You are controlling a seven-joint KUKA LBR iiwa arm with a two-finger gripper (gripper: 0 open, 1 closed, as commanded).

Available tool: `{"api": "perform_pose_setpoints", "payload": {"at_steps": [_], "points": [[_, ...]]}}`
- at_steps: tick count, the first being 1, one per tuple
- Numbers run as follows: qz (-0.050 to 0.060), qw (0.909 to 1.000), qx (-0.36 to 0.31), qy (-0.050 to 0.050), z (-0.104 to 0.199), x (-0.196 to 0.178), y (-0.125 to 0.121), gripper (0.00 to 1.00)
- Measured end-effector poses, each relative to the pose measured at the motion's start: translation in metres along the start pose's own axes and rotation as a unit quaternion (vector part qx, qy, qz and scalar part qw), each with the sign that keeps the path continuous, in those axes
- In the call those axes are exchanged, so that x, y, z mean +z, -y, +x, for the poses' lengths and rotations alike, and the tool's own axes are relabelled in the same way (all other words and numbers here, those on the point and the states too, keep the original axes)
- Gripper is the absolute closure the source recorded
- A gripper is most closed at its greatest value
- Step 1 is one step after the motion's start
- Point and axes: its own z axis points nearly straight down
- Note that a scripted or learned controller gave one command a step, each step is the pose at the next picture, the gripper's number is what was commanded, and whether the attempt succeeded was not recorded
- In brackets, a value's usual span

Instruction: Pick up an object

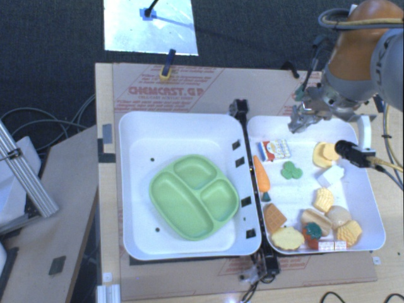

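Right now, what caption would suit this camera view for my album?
Robot gripper poised over the right bin of toy food, beside a green divided plate in the left bin.

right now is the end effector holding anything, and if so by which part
Nothing shows between the fingers of the end effector. It hangs above the far end of the right bin, apart from the toy food lying there.

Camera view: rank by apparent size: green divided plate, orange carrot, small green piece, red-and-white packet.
1. green divided plate
2. orange carrot and red-and-white packet, too alike to rank
3. small green piece
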Motion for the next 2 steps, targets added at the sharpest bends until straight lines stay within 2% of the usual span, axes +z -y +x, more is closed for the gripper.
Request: {"api": "perform_pose_setpoints", "payload": {"at_steps": [1,2], "points": [[0.000,1.0000,0.001,0.001,0.0073,0.0201,-0.0075,1.00],[0.000,1.0000,0.004,0.001,0.0007,0.0172,-0.0048,1.00]]}}
